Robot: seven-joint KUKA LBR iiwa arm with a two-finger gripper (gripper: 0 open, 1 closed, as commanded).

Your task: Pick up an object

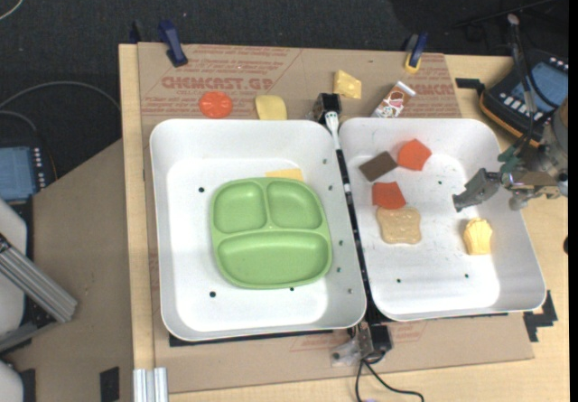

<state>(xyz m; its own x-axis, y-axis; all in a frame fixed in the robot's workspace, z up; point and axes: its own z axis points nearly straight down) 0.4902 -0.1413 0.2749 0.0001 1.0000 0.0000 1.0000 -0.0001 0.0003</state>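
Two bins; gripper (477,191) over right bin (515,287) (fingers seemingly apart, nothing held), near yellow piece (478,236).

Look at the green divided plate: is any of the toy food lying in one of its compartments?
No. The green divided plate sits in the left bin with all three compartments bare.

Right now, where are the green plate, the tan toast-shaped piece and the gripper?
green plate (269,233): camera view, on its divider ridges, left bin.
tan toast-shaped piece (399,226): camera view, its middle, right bin.
gripper (471,193): camera view, at its grey tip above the right bin.
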